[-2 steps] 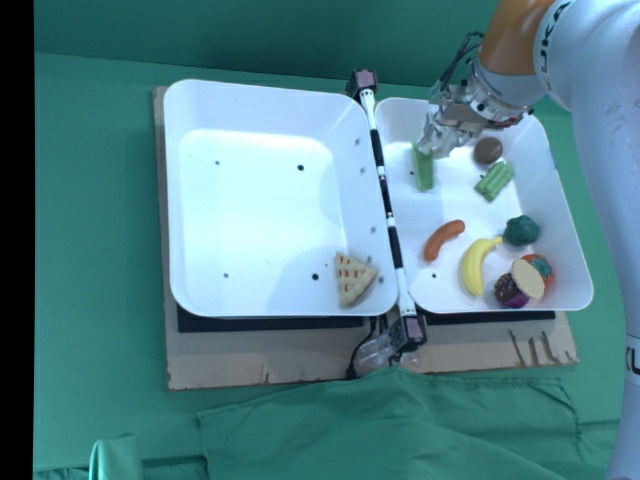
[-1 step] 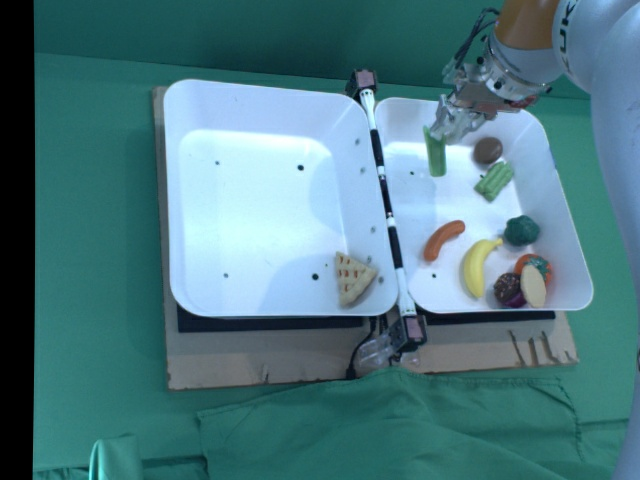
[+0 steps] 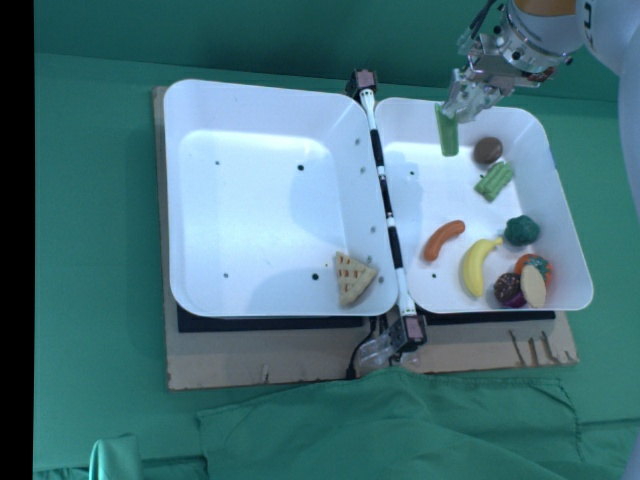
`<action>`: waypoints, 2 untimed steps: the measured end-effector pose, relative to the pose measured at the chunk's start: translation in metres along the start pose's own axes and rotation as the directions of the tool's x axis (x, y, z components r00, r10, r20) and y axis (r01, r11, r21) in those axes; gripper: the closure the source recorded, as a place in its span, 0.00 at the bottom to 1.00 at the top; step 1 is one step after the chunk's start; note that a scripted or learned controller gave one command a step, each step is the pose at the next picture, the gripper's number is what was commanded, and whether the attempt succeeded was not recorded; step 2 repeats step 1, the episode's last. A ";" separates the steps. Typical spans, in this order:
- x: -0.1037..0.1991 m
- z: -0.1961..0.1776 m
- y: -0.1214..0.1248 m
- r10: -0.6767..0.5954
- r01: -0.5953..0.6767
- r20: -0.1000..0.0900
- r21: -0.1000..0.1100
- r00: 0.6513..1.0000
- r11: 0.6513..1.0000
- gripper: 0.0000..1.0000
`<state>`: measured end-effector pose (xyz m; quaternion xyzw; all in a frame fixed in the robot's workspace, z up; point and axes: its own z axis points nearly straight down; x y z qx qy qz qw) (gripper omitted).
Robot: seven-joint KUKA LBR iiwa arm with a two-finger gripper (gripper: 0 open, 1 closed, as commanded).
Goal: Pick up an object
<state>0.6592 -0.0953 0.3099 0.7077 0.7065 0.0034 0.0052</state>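
Cloth (image 3: 390, 428), green and rumpled, lies nearest you over the front of the tabletop (image 3: 90, 218), just ahead of the brown board (image 3: 270, 368) that carries both bins. On your left sits the left bin (image 3: 200, 108), with a waffle-patterned wedge (image 3: 352, 277) in its near right corner. A black-and-white striped bar (image 3: 385, 208) runs between the two bins.

Look at the right bin (image 3: 560, 198) and work back from its near edge. You have a dark round piece (image 3: 508, 290), a pale oval slice (image 3: 534, 287) touching it, and an orange-red fruit (image 3: 533, 264) just behind those. Beside them lies a banana (image 3: 477, 266), then an orange sausage (image 3: 443, 240), and a broccoli floret (image 3: 521, 230) near the right wall. Farther back you see a short green ridged piece (image 3: 494, 180) and a brown round object (image 3: 488, 149).

At the far edge the gripper (image 3: 456, 107) points down, its jaws closed on the top of a green cylinder (image 3: 447, 132). That cylinder stands upright over the bin's back left area; you cannot tell whether its lower end touches the floor.
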 end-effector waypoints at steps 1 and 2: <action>-0.002 -0.061 -0.008 0.001 -0.001 0.000 0.000 1.000 1.000 1.00; -0.002 -0.061 -0.008 0.001 -0.001 0.000 0.000 1.000 1.000 1.00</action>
